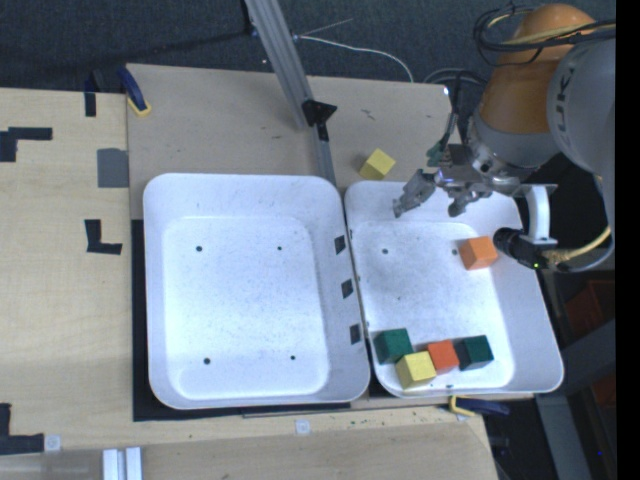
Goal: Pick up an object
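Camera view: open jaws [432, 200] above right bin [530, 313].

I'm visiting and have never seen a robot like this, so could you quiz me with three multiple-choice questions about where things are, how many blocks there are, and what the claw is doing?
1. The yellow block outside the bins lies:
A. on the bench
B. on the floor
C. on the arm

2. Blocks in the right bin:
A. two
B. five
C. eight

3. The gripper is:
A. gripping a green block
B. open, holding nothing
C. resting in the left bin

Answers:
1 A: yellow block sits on bare bench.
2 B: right bin holds orange block plus four clustered.
3 B: gripper fingers spread.
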`<state>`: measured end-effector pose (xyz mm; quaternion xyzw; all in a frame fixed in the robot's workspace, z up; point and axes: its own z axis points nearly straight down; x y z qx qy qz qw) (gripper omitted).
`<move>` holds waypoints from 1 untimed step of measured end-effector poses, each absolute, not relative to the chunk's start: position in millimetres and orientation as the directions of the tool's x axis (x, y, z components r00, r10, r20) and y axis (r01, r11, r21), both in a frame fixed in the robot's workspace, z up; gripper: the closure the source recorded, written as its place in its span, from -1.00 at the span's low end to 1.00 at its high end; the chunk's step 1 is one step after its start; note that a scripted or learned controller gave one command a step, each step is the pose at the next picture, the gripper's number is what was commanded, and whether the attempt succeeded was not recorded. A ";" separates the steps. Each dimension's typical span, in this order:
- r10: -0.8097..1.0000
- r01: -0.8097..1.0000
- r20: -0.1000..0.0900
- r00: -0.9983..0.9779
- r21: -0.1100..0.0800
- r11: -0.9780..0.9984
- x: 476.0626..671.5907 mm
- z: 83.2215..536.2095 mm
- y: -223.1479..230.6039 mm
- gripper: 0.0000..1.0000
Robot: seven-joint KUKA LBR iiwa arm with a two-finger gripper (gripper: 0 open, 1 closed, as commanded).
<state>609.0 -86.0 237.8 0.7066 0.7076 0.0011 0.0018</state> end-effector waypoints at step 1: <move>1.000 1.000 -0.001 0.000 0.002 0.000 579.4 271.4 -105.7 -1.00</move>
